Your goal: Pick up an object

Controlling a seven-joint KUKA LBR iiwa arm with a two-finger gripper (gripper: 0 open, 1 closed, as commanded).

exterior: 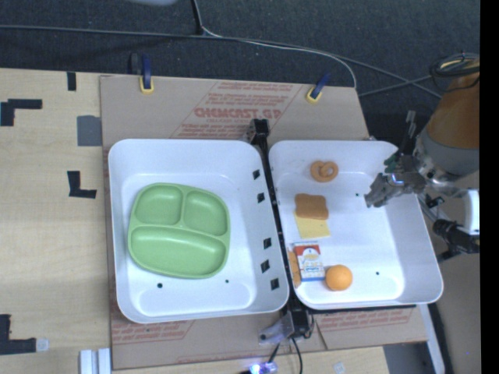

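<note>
The right bin (pixel 398 240) holds a small brown doughnut (pixel 323 170) near its far wall, a toast-and-cheese sandwich (pixel 312 215) in the middle-left, a small red and white carton (pixel 309 260) near the front, and an orange (pixel 338 277) beside the carton. My gripper (pixel 380 194) hangs over the right side of this bin, right of the sandwich and apart from every item. Nothing lies between its dark fingers.
The left bin (pixel 248 287) bears a green divided plate (pixel 179 230). A black divider with clips (pixel 269 209) runs between the bins. Cardboard (pixel 234 107) lies under both bins, clamped at the far edge by two yellow clips. Cables cross the dark floor behind.
</note>
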